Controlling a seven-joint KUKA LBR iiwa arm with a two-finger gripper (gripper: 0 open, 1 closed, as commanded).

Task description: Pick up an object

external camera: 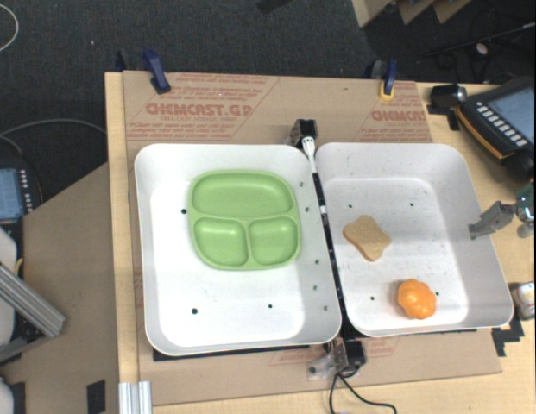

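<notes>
Board (pixel 250 110) reads "CHEMCAST"; the fingers (pixel 495 220) at right: spread unclear

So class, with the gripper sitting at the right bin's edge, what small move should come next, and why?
Probably move the gripper left over the right bin toward the tan bread-shaped piece: it lies flat, apart from the orange fruit, and nothing is grasped yet.

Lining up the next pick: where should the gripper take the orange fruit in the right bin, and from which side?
Probably from straight above, fingers closing across the middle of the orange fruit. It is rounded with no handle, and sits close to the right bin's near wall, which likely blocks a low side approach.
</notes>
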